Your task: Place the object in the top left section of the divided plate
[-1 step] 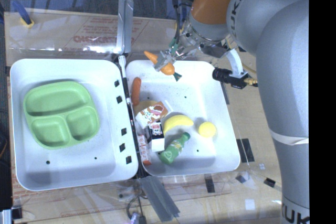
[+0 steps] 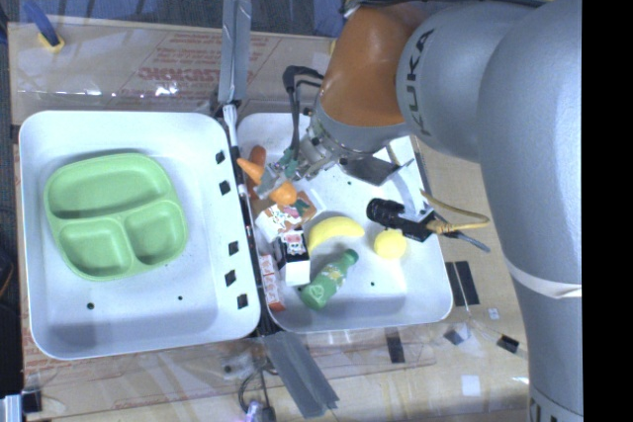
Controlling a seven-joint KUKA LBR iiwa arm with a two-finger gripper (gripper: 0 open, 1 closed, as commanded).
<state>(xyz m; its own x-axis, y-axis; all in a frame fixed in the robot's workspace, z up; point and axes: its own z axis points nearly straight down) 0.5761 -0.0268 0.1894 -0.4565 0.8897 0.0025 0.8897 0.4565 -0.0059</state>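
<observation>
A green divided plate [image 2: 51, 198] lies in the left bin [image 2: 129, 311], with one wide section at the top and two small ones below; nothing is in it. My gripper [image 2: 295, 161] is low over the upper left of the right bin [image 2: 396, 301], among a cluster of items. Just under its tip sits a small orange piece [image 2: 284, 194], and an orange carrot-like piece [image 2: 253, 169] lies to its left by the bin wall. I cannot make out anything held in the gripper.
Lower in the right bin lie a yellow banana-shaped piece [image 2: 334, 230], a yellow lemon [image 2: 391, 244], a green bottle [image 2: 329, 279] and small printed boxes [image 2: 281, 226]. The raised divider [image 2: 237, 203] separates the two bins. The arm covers the right bin's upper part.
</observation>
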